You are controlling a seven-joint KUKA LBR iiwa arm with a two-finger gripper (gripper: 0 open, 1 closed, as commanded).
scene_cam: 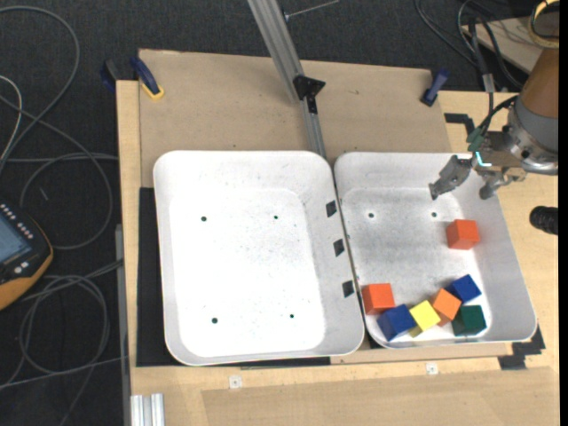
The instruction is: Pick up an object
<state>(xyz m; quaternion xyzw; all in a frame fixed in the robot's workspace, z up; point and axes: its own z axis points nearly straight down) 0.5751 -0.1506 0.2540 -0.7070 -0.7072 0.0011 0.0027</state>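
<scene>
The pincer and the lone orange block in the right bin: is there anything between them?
No. In the camera view, only bare white bin floor lies between the pincer and the lone orange block.

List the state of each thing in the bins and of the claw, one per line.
claw: open, holding nothing, above right bin
lone orange block: lying apart, below claw
orange block: at front cluster's left end
blue, yellow, orange, blue, green blocks: bunched at front wall

Left bin floor bare; right bin upper floor open; blocks crowd near edge.
</scene>
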